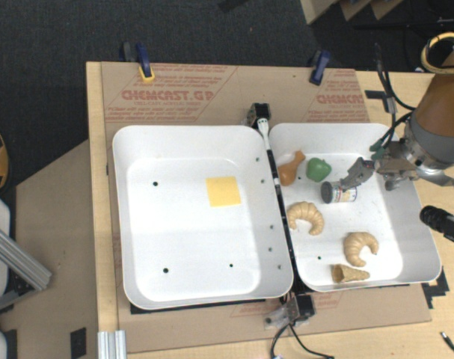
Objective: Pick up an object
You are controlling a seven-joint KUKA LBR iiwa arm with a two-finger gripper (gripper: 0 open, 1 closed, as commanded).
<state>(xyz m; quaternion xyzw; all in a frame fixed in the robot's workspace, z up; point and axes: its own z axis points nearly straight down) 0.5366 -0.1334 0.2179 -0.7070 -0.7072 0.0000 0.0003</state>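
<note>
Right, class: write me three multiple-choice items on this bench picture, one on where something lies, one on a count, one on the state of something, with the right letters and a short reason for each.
1. Where does the yellow square lie?
A. in the left bin
B. in the right bin
C. on the bench outside the bins

2. How many croissants are in the right bin?
A. none
B. two
C. five

3. How does the small can beside the gripper rest?
A. upright on its base
B. on its side
C. stacked on the green object

Answers:
1. A, it sits on the floor of the left bin, with nothing else near it.
2. B, one croissant lies near the divider and another croissant nearer the front.
3. B, its round end faces sideways, and it lies apart from the green object.
</note>
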